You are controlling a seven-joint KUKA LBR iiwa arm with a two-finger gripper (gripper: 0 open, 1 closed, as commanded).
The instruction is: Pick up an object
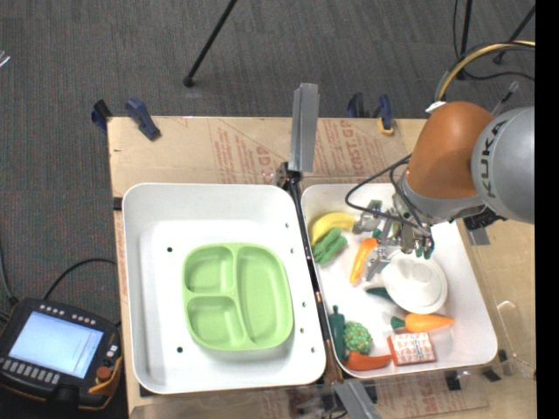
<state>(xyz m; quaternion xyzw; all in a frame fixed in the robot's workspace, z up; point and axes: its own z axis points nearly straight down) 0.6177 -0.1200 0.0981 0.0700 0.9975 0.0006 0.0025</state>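
Observation:
My gripper hangs low over the upper middle of the right bin, just above an orange pepper-like toy and beside a white cup. A yellow banana and a green vegetable lie to its left. Nearer the front lie a carrot, a broccoli, a red pepper and a small red and white box. A dark green piece pokes out from under the cup. Nothing shows between the fingers.
The left bin holds a light green divided plate. A grey upright post stands at the back between the bins. A teach pendant lies at the lower left, off the bench.

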